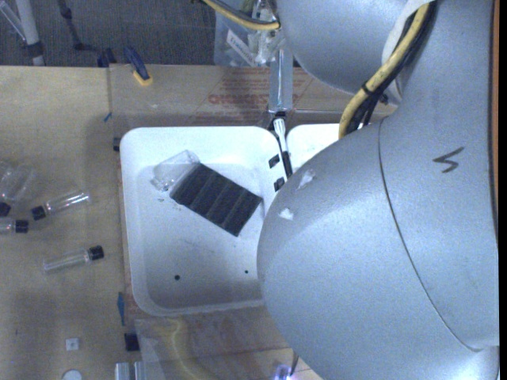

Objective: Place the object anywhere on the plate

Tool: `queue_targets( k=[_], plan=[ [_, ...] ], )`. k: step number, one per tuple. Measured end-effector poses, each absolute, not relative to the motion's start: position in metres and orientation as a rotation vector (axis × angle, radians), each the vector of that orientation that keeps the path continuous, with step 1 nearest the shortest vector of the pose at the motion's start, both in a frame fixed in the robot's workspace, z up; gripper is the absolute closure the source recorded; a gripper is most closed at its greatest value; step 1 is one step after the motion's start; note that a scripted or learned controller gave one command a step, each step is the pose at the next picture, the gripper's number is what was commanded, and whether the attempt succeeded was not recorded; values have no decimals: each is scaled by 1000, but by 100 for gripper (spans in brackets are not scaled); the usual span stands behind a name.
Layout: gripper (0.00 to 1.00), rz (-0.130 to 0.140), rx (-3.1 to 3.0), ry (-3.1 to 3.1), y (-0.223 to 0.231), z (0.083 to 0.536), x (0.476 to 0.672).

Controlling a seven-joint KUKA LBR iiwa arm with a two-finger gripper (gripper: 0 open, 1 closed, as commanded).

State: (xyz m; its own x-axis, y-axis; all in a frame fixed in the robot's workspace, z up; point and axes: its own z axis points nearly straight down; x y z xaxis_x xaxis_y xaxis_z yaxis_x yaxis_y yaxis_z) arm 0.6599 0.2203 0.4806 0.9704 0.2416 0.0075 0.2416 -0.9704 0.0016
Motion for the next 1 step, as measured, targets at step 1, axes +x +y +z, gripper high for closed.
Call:
queue_targets(
  k=[1],
  plan=[
    [0, 12, 3118, 381, 220, 480, 660]
  ],
)
